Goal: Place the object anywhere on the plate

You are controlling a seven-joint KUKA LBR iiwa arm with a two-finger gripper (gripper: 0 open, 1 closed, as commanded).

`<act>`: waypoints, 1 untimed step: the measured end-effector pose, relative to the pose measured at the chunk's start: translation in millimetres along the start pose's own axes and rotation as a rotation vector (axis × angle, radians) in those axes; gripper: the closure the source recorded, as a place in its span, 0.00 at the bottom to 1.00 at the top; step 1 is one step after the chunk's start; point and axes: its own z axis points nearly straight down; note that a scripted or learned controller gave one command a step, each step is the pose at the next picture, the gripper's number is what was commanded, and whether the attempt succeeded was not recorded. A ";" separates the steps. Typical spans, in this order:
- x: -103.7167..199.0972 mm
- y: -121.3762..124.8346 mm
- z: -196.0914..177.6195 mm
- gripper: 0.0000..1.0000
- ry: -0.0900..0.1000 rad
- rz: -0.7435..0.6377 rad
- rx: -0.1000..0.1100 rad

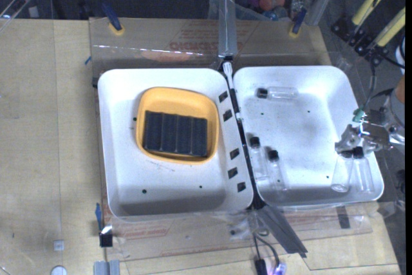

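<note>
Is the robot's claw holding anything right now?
I can't tell. The gripper sits at the right bin's right edge, too small and blurry to show anything between its fingers.

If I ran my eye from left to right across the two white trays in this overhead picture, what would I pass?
Left bin → yellow plate bearing a dark ridged block → divider between the bins → right bin with clear tubes, one near its far edge → gripper at the right rim.
</note>
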 end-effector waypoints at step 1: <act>-0.1 0.0 -0.1 0.00 0.000 0.000 0.000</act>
